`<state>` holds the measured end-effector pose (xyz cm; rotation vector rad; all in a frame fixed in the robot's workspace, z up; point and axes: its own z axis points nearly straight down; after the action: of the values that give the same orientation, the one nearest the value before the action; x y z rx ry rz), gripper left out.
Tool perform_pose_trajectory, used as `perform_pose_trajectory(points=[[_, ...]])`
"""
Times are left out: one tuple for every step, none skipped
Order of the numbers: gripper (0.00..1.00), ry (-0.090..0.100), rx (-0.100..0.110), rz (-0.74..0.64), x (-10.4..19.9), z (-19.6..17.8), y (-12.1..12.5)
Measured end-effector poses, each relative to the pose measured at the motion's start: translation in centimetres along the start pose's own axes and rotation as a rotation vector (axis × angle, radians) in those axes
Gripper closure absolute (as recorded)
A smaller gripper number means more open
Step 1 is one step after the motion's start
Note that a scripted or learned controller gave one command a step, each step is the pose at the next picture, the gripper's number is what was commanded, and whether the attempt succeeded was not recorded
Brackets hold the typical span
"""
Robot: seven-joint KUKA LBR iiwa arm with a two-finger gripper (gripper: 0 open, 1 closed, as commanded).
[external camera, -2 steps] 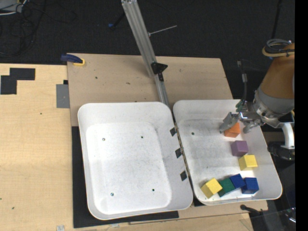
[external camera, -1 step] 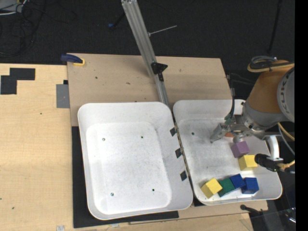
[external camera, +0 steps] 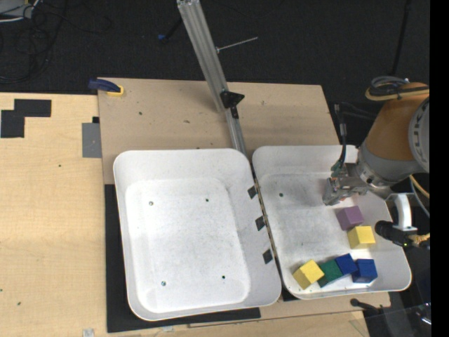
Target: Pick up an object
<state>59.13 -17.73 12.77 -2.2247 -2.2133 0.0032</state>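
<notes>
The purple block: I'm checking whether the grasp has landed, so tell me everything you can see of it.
The purple block is a small matte cube-like piece, pale violet, lying slightly turned on the floor of the right bin. It sits just below and right of the gripper, close to it but not visibly between its fingers. It stands apart from the yellow block below it.

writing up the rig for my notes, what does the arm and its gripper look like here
The arm is a rounded, bulky body, grey with a broad orange band above the wrist. A loop of grey cable sits on top of it. The gripper is a small metallic grey unit with a green patch and a white piece near its top, much slimmer than the arm's body.
</notes>
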Motion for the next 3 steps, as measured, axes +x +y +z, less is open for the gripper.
perform_pose_trajectory(points=[[1.00, -0.001, -0.006, -0.007, 0.9, -5.0, 0.2], [1.00, -0.003, -0.009, -0.006, 0.4, -11.3, 0.2], [1.00, -0.002, -0.007, -0.006, 0.3, -15.4, 0.2]])
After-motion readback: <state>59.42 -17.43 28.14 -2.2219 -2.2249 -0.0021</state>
